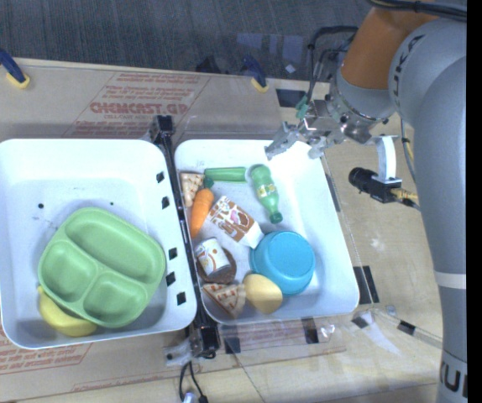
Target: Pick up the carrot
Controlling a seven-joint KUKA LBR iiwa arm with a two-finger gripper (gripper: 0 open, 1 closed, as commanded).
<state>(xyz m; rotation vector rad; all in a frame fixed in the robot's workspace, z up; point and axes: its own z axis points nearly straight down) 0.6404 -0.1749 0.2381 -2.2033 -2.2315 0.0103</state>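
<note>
Carrot waiting at the left wall of the right bin, claw up at the bin's top right rim.

The carrot [200, 210] looks like a light, rigid, smooth plastic toy; its thick upper middle offers the surest hold, though neighbours crowd it. The claw [296, 138] hovers well apart, touching nothing; whether its jaws are spread I cannot tell.

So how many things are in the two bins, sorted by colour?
Green: 3, tray, bottle, tube
Yellow: 2, banana, lemon
Orange: 1, carrot
Blue: 1, bowl
Mixed brown and white: 4, carton, can, two wedge pieces
Total: 11
</note>
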